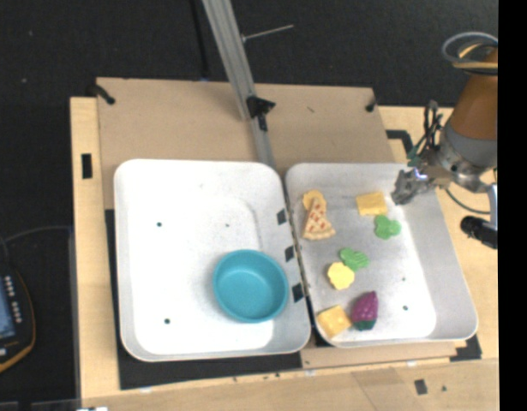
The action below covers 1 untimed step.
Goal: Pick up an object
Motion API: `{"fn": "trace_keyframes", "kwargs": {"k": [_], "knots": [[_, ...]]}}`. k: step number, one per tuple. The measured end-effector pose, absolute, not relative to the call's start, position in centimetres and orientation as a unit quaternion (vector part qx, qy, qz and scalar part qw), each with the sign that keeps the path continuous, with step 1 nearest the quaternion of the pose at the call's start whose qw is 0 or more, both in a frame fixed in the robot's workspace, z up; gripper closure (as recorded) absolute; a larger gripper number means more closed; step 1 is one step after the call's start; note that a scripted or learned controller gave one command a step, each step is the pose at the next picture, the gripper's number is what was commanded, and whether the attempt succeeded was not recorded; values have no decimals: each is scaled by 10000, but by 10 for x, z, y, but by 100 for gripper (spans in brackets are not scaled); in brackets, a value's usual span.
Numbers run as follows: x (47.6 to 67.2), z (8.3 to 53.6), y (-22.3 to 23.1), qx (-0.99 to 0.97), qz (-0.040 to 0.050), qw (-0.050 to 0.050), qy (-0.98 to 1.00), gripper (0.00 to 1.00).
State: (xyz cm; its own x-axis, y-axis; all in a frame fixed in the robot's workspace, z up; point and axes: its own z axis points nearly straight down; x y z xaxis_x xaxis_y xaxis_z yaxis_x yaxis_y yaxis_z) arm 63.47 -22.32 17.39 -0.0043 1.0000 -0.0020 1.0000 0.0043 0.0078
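Note:
The right bin [434, 255] holds several small toys: a pizza slice [317, 222] with a yellow-orange piece [312, 200] above it, a yellow block [371, 204], a green piece [386, 227], another green piece [353, 259], a yellow flower shape [340, 275], a purple grape bunch [364, 309] and a yellow wedge [333, 320]. My gripper [406, 185] hangs at the bin's upper right, just right of the yellow block and above the green piece. Nothing shows between its fingers.
A blue bowl [250, 285] sits in the left bin [160, 204] near its lower right. A grey metal pole [233, 58] slants down to the gap between the bins. Cables trail by the arm at the right edge.

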Motion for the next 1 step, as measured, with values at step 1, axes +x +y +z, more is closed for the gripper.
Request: {"fn": "trace_keyframes", "kwargs": {"k": [1], "knots": [[644,220,-223,7057,4,18,7085,100]]}}
